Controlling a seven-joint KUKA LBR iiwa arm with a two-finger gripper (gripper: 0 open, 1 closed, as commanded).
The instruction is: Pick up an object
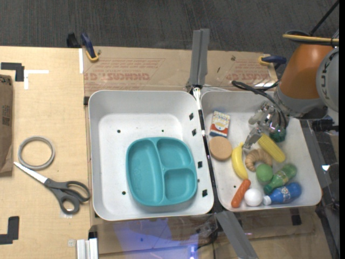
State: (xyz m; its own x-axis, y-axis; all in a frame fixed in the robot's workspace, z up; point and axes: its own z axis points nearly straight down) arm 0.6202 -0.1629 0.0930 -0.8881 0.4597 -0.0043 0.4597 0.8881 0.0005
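The right bin [307, 144] holds several toy foods: a small red and blue carton [220, 124], a round tan biscuit [220, 148], a banana [239, 161], a brown pastry [257, 157], a yellow corn cob [271, 148], a green ball [264, 172], an orange carrot [240, 193], a white ball [253, 197] and a blue bottle [283, 194]. My gripper [252, 133] hangs low over this bin, just left of the corn cob and above the pastry. It looks open, with bare bin floor between its fingers and nothing held.
The left bin [108, 117] holds a teal divided plate [161, 170]. On the bench to the left lie scissors [59, 188] and a tape roll [36, 151]. The arm's orange band [302, 72] stands over the right bin's far corner.
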